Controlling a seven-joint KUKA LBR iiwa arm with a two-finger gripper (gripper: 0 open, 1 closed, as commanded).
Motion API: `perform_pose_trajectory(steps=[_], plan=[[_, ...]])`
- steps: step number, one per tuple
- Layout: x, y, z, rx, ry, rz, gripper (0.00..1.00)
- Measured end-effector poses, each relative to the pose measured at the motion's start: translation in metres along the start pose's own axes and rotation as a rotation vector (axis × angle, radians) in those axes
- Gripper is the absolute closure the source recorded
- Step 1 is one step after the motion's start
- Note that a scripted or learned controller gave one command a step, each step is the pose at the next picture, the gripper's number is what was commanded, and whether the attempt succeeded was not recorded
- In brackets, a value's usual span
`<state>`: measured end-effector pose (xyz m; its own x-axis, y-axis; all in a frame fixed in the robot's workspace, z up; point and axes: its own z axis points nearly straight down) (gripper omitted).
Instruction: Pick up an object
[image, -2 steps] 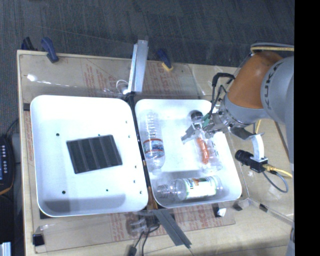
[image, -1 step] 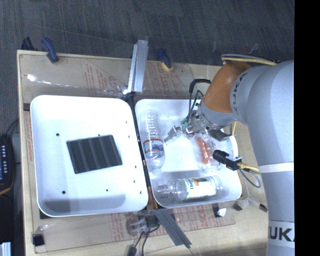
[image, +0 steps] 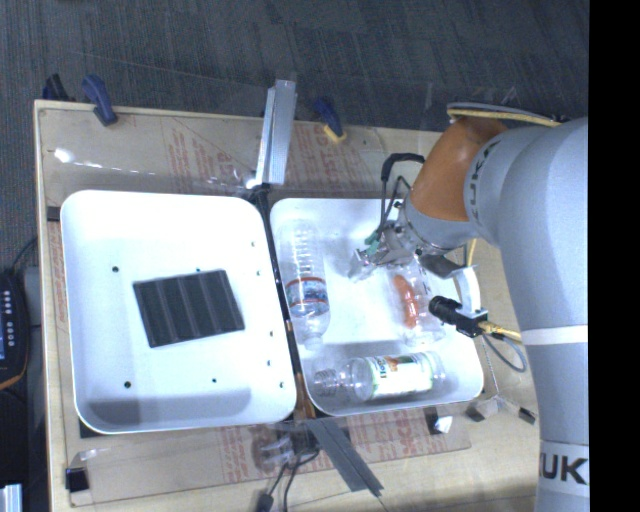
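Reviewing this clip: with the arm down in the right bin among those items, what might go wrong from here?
1. The hand sits low in the right bin, beside the orange object; closing slightly off could nudge it aside instead of gripping.
2. The clear bottles, one upright in view and one along the near wall, are round and may roll if bumped.
3. The black cable near the wrist could snag during lifting.
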<state>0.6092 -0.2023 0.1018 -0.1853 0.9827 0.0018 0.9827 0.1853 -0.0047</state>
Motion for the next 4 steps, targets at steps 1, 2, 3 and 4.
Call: perform_pose_trajectory(steps=[1, 2, 3, 4], plan=[[0.0, 0.0, 0.0, 0.0, 0.0, 0.0, 0.0], [-0.003, -0.021, -0.088, -0.004, -0.002, -0.066, 0.0], [-0.002, -0.02, -0.037, -0.001, -0.001, -0.109, 0.0], [-0.003, -0.021, -0.07, -0.004, -0.002, -0.15, 0.0]])
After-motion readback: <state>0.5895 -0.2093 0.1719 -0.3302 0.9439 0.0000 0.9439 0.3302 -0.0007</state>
